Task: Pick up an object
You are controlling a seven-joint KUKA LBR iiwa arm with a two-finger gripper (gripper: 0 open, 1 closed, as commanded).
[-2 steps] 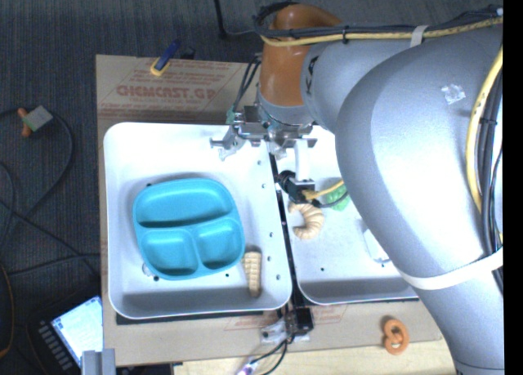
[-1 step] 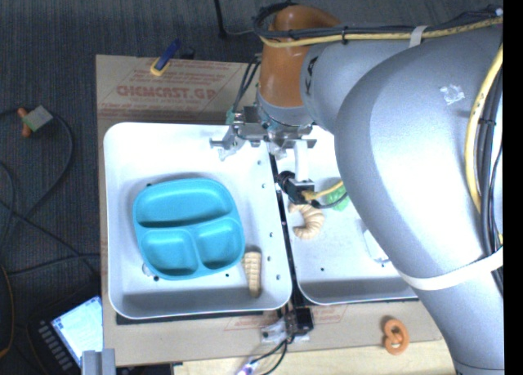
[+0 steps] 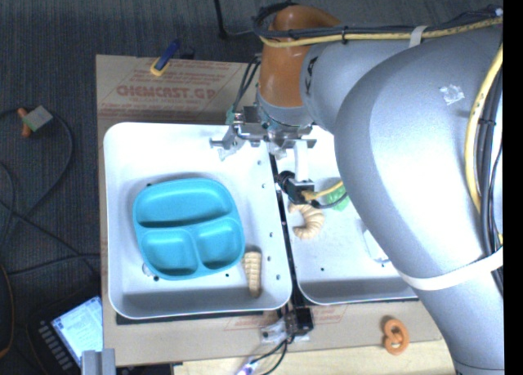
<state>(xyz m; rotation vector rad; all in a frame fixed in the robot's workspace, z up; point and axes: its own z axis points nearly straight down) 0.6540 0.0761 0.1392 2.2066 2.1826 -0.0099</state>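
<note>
Pick not yet made, judging from the layout. Gripper point(image 3: 272, 146) above the wall between the 2 bins, toward the far end; open or closed cannot be told from this angle, nothing visible in it.

Candidates:
- beige curled piece point(image 3: 309, 222) in right bin point(image 3: 343, 287), just beside the wall
- beige ridged piece point(image 3: 253, 273) in left bin point(image 3: 118, 202), near blue tray point(image 3: 188, 226)

Remaining: choose 1, descend, close, lift.

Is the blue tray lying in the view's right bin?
No, the blue tray lies in the view's left bin, with a beige grub beside it.
</note>
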